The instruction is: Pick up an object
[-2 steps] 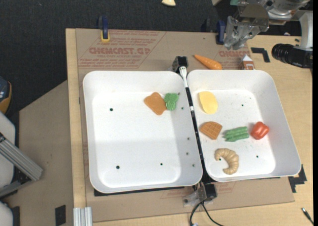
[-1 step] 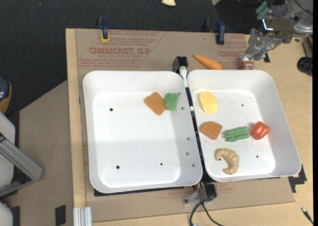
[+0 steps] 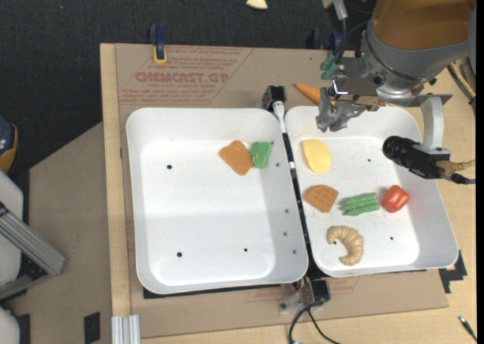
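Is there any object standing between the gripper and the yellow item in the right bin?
Nothing visible does. The gripper hangs at the far end of the right bin, and only bare white floor separates it from the yellow piece just in front.

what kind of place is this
Probably a robotics lab bench: a robot arm over two white bins of toy food, on a clamped board with loose cables.

gripper (image 3: 330, 118) above right bin (image 3: 442, 238), croissant (image 3: 346, 244)
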`<action>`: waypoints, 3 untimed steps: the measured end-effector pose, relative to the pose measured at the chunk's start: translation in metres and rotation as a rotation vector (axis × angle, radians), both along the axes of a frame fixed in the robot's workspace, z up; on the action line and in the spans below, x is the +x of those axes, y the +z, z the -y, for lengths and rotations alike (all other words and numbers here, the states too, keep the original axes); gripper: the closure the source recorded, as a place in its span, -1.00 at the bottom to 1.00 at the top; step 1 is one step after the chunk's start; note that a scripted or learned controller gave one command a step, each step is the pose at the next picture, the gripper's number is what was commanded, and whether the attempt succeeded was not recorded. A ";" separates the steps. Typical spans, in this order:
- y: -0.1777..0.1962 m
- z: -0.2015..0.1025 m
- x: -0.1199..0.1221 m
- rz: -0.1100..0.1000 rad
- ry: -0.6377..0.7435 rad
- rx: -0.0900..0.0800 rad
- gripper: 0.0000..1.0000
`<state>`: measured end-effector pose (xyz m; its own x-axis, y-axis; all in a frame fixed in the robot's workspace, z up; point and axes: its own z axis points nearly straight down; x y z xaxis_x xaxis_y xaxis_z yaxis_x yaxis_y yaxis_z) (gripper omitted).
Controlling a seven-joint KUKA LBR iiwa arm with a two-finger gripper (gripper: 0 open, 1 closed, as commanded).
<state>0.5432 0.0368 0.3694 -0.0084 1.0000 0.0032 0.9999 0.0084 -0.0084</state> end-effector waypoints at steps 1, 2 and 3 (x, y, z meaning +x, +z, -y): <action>-0.059 -0.123 0.019 0.000 0.004 0.000 1.00; -0.098 -0.171 -0.068 -0.003 0.000 -0.003 1.00; -0.039 -0.098 -0.047 0.015 -0.015 -0.003 1.00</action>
